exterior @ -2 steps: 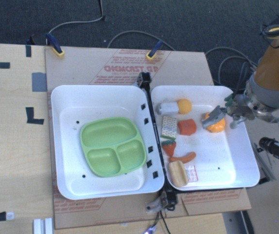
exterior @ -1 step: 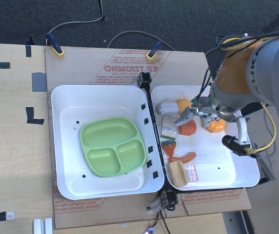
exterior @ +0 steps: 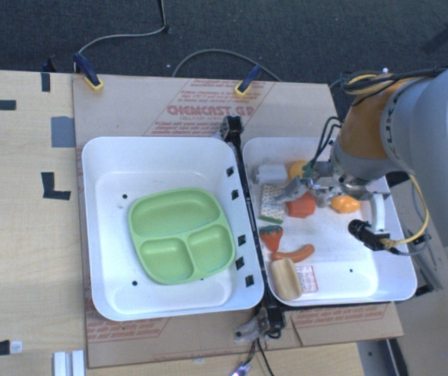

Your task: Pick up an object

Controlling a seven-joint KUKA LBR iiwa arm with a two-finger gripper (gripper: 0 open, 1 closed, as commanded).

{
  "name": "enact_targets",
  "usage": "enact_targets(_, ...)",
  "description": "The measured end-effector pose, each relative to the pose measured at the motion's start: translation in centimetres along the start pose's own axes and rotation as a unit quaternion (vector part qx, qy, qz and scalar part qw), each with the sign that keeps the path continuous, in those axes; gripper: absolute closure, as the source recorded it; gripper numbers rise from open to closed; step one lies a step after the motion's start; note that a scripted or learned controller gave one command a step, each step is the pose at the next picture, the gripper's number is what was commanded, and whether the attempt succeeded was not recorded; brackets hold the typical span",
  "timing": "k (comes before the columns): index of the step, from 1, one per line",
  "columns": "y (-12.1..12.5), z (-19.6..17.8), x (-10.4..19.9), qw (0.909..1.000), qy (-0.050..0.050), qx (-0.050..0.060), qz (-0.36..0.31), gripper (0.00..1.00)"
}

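Two shallow white bins side by side on the worktop (exterior: 20,210), on a sheet of printed cardboard (exterior: 200,108) held at its far edge by two yellow-and-blue clamps (exterior: 89,75). Left bin (exterior: 102,171) holds a green divided tray (exterior: 181,235), three compartments, lying flat and slightly turned. Right bin (exterior: 381,284) holds the loose items: a red block-like piece (exterior: 301,206) near the middle, an orange rounded piece (exterior: 345,204) just to its right, a yellow piece (exterior: 297,168) toward the far wall, a grey flat piece (exterior: 270,171) at the far left corner. Nearer the camera: a toy carrot (exterior: 271,236) with green top against the left wall, a red-orange sausage shape (exterior: 294,252) beside it, a tan bread-like piece (exterior: 283,277) at the near left corner, touching a small printed card (exterior: 307,277). Another printed card (exterior: 272,204) lies under or beside the red block. Arm (exterior: 412,131) reaches in from the right, orange band above the wrist, cables looping round it. End effector (exterior: 302,185) sits low in the right bin, above the red block and between the yellow and grey pieces; fingers small and dark against clutter, cannot tell whether apart or together, nor whether anything is between them. Black cable (exterior: 161,6) runs over the dark floor beyond the worktop
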State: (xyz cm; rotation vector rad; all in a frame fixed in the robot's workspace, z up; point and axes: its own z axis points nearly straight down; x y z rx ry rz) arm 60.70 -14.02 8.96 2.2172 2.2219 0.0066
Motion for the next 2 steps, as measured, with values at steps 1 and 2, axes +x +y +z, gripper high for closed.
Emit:
enact_targets(1,0.0,-0.8,0.1,1.0000,0.000,-0.001,0.000,1.00)
enact_targets(2,-3.4,-11.6,5.4,1.0000,0.000,0.002,0.000,1.00)
